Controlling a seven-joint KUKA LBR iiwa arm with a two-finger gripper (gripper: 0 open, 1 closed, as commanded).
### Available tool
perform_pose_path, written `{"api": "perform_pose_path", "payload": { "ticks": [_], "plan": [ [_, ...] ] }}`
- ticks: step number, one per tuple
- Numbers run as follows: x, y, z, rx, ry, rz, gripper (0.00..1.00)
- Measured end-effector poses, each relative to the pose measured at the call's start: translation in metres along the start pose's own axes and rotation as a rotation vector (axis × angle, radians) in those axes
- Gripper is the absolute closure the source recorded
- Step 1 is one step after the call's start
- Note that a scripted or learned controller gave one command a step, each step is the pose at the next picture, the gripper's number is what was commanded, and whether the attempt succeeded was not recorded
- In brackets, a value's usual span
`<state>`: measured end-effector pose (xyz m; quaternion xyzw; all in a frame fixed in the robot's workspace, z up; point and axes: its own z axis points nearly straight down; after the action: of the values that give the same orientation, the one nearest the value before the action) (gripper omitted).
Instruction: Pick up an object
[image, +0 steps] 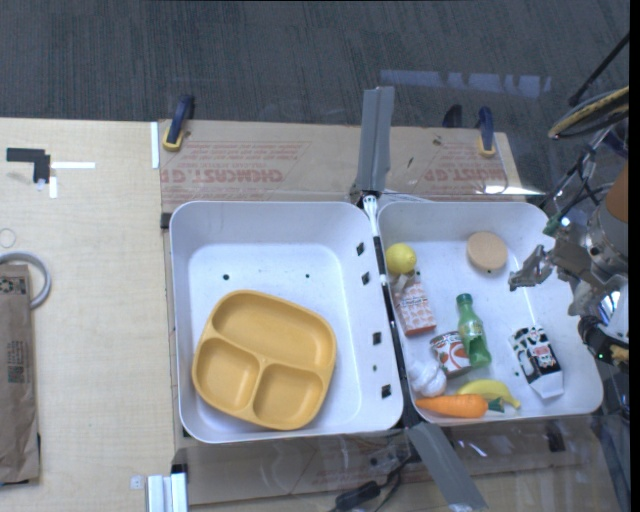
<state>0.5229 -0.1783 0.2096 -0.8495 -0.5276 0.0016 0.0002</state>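
Note:
The right bin (440, 225) holds several objects. A yellow lemon (400, 259) and a round tan disc (487, 251) lie at its back. A small reddish carton (414, 307), a green bottle (471, 328) and a red-and-white can (452, 352) sit in the middle. Along the front lie a white garlic bulb (427, 377), an orange carrot (452, 406) and a banana (490, 392). A black-and-white milk carton (538, 358) lies at the front right. My gripper (528, 270) hangs over the bin's right side, right of the disc and above the milk carton, with nothing seen in it.
The left bin (200, 240) holds a yellow divided plate (264, 358). A cardboard sheet (260, 160) with two clamps lies behind both bins. A brown paper bag (15, 360) rests on the bench at far left. The arm's cables crowd the right edge.

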Motion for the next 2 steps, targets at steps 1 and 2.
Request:
{"api": "perform_pose_path", "payload": {
  "ticks": [1, 2],
  "plan": [
    [0.0633, -0.0302, 0.1191, 0.002, 0.0, 0.266, 0.0],
    [0.062, -0.0306, 0.1113, 0.005, -0.003, 0.267, 1.0]
  ]
}}
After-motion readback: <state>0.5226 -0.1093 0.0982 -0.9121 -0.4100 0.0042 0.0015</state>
